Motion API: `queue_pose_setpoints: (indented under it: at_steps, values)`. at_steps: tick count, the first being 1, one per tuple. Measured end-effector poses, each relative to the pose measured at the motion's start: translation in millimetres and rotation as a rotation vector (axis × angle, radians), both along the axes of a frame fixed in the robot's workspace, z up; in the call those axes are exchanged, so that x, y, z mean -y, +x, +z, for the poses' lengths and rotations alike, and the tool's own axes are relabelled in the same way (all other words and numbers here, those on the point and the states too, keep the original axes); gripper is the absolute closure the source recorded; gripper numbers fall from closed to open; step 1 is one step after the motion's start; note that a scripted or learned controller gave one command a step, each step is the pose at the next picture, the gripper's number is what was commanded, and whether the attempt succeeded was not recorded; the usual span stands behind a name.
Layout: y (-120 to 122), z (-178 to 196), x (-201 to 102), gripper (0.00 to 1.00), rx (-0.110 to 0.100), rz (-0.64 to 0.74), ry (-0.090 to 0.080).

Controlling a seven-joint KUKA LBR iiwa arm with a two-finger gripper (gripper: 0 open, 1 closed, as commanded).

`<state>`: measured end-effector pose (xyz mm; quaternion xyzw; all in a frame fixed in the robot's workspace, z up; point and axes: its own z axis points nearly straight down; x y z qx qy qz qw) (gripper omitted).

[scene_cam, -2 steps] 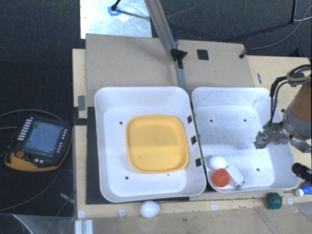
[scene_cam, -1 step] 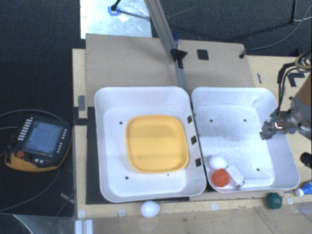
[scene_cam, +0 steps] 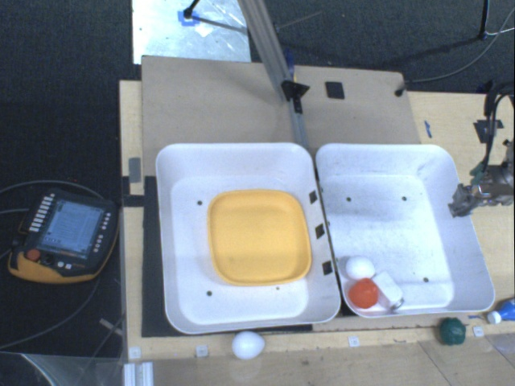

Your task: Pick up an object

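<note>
Two white bins sit side by side on the bench below me. The left bin carries a yellow square plate flat on its floor, near the middle. The right bin has three small things crowded into its near left corner: a white ball, an orange ball just in front of it, and a small white block touching the orange ball's right side. My gripper hangs at the right bin's right rim, well apart from that cluster; whether it is open or closed I cannot tell at this size, and nothing shows in its grasp. Outside the bins, a white egg-shaped object lies on the bench's front edge, and a dark green ball rests near the front right corner. A teach pendant lies on the floor to the left.
</note>
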<state>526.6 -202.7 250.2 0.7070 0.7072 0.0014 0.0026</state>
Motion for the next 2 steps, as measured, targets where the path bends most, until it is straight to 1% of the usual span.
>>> queue_pose_setpoints:
  at_steps: [1, 2]
  values:
    - [19, -7, -58, 1.0, -0.004, 0.004, 0.001]
    - [29, 0, -105, 1.0, -0.004, 0.004, 0.003]
